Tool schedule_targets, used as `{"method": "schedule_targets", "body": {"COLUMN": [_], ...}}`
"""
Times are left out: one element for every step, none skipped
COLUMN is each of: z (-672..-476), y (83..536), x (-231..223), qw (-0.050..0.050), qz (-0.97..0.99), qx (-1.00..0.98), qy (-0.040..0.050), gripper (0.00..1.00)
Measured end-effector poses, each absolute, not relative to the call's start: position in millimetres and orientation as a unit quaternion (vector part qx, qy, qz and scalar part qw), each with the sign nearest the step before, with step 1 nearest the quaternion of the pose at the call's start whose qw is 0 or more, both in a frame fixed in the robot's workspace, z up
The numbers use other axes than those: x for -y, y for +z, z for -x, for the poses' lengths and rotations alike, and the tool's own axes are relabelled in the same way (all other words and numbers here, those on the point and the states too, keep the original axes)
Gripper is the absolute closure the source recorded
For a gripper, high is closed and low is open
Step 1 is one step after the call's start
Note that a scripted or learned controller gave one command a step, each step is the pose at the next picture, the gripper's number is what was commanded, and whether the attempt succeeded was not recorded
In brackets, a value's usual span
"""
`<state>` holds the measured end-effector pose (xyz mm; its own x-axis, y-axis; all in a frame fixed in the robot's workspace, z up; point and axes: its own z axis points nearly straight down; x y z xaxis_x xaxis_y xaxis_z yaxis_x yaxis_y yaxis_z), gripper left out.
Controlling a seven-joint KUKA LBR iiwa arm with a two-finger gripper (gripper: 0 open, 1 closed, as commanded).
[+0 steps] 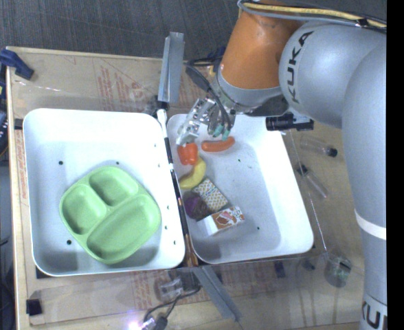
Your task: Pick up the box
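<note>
Arm reaches in from the right, its tool [205, 121] low over the far left corner of the right bin [284, 184]. The metal parts at its tip are a blur against the white; I cannot tell how the tool is set, and nothing can be seen caught in it. The box [226, 219], small, white with a red-brown print, lies flat toward the near side of that bin, well apart from the tool. Between them sit other bits: an orange sausage-shaped piece [218, 144] just beside the tool, a small orange-red item [187, 153], a yellow banana [194, 174], a checkered packet [212, 196] and something dark purple [193, 205], perhaps a toy fruit, touching the box's left end. The left bin [51, 133] holds a green divided plate [110, 213]. Judging by this, the pick is not yet done: the box rests untouched on the bin floor, and the tool would need to cross toward the near side, come down on it, close and lift.
</note>
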<state>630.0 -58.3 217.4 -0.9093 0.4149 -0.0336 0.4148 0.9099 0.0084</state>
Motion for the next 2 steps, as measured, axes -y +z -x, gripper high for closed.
{"method": "schedule_targets", "body": {"z": [-631.0, -549.5], "y": [228, 127], "x": [59, 97], "qw": [0.019, -0.002], "qz": [-0.211, -0.148], "qx": [-0.977, -0.989], "qy": [0.0001, -0.0001], "gripper": [1.00, 1.00]}}
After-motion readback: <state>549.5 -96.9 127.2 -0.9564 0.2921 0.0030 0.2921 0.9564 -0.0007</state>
